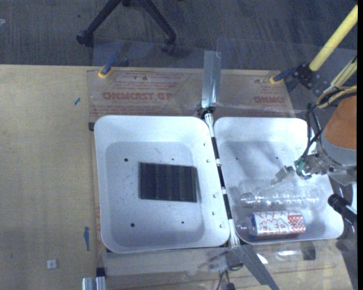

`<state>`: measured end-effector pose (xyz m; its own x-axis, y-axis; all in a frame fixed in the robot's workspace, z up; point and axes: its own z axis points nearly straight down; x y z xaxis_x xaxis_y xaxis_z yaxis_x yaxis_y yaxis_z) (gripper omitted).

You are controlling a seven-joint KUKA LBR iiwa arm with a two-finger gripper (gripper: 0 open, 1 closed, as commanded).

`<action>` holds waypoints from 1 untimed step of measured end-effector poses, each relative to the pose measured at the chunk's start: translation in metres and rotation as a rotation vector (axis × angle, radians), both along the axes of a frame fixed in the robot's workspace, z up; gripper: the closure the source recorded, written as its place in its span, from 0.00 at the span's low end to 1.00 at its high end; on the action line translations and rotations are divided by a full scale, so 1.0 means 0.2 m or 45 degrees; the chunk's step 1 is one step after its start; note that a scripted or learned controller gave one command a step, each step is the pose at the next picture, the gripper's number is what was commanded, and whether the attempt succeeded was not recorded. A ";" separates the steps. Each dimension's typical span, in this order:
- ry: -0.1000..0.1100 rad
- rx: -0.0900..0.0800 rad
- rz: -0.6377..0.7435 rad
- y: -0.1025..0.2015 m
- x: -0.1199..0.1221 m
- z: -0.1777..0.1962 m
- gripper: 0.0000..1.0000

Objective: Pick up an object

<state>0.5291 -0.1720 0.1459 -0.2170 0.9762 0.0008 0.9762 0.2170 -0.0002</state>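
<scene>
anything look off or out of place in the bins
Nothing looks spilled or broken. The right bin holds a clear plastic bottle lying on its side and a red-and-white can, also on its side, close beside it near the front wall. The left bin holds a dark ribbed rectangular panel, lying flat and square. The gripper is above the bottle.

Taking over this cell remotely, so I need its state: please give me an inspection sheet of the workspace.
Surface: wooden bench bearing left bin and right bin, side by side.
Job's things: dark ridged slab in left bin; clear plastic bottle and red-and-white packet in right bin.
Clutter: nothing seen.
Grippers: gripper over right bin, above the bottle; jaws' state unclear.
Cables: dark cables by the arm.
Surroundings: clamps, chair base on floor.
</scene>
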 end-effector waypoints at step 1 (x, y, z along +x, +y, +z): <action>-0.016 -0.005 0.033 -0.06 -0.23 -0.29 0.00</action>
